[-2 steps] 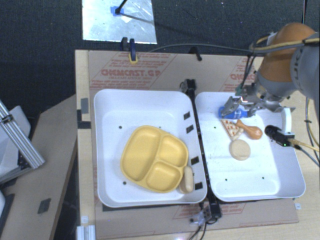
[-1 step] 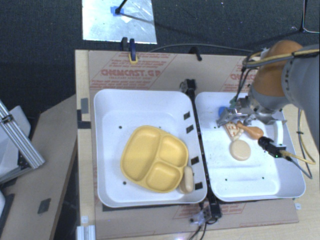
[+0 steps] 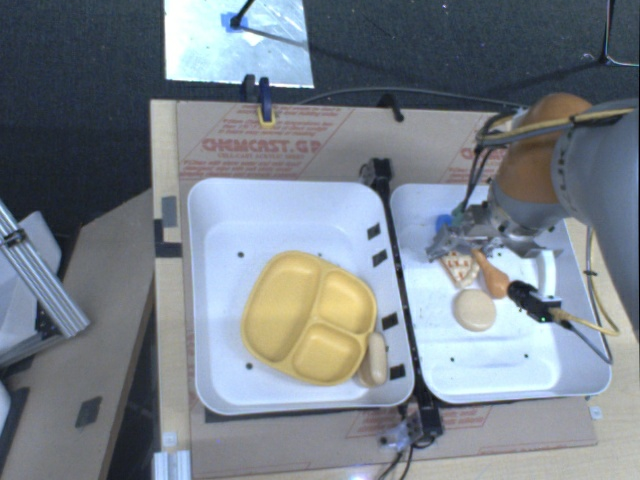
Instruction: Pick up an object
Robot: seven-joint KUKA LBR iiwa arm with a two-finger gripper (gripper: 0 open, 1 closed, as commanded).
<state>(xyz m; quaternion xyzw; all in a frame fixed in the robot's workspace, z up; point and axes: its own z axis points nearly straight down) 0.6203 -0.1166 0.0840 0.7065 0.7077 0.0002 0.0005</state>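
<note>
My gripper (image 3: 447,242) hangs low over the upper left of the right bin (image 3: 520,373), the grey arm coming in from the right. Just below it lies a small tan wedge with a criss-cross pattern (image 3: 458,267), touching or nearly touching the gripper's tip. To the right of the wedge lies an orange-brown stick-shaped item (image 3: 491,274). A pale round bun-like piece (image 3: 475,311) rests a little nearer the front. Something small and blue (image 3: 443,224) shows at the gripper's top edge; whether it is a separate object is unclear.
The left bin (image 3: 225,368) holds a yellow divided plate (image 3: 310,316) with a beige oval item (image 3: 375,358) against its lower right rim. A black divider (image 3: 395,288) runs between the bins. The front half of the right bin has bare floor.
</note>
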